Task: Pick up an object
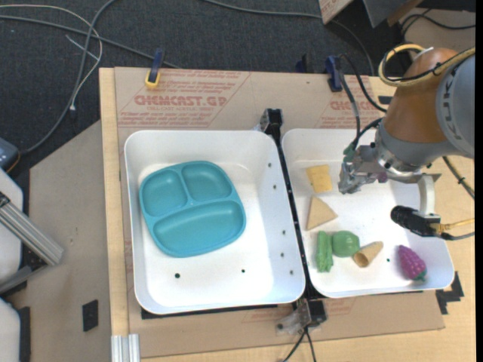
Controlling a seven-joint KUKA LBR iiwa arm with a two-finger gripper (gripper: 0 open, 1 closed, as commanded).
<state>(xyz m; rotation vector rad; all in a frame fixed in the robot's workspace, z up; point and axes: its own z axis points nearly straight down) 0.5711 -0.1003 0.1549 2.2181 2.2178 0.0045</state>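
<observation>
Gripper hangs beside yellow square in right bin, grip state unclear; could miss, closing off-center beside it.

Robot lab: clamped cardboard bench, loose cables.

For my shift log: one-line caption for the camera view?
Claw over right bin near yellow square; teal tray in left bin.
</observation>
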